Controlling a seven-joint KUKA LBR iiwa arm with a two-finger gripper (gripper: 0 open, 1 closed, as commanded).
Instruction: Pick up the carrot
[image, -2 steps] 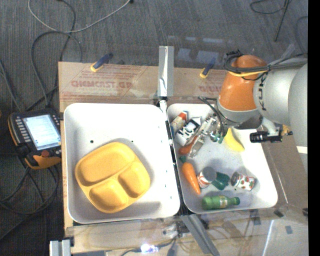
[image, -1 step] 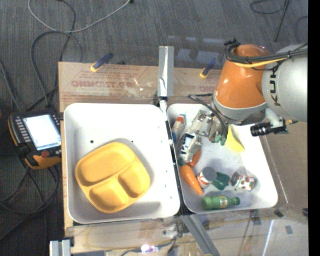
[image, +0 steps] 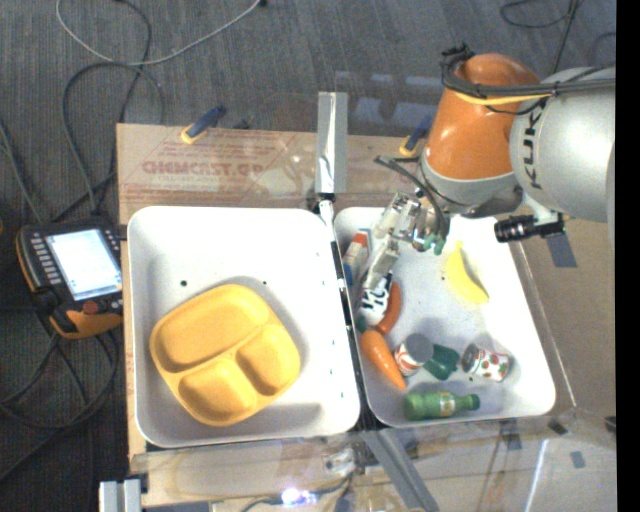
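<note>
The carrot (image: 383, 359) is lying at the lower left of the right bin (image: 525, 310), close against its left wall, its tip pointing toward the bottom of the frame. A red sausage-shaped piece (image: 389, 305) is sitting just above it, with a green bottle (image: 441, 404) below and a yellow banana (image: 466, 277) well apart to the upper right. The gripper (image: 378, 290) is hanging over the bin's upper left, angled down toward the sausage; how far its fingers are parted cannot be told from here. In the left bin (image: 165, 235), a yellow divided tray (image: 226, 350) is resting.
</note>
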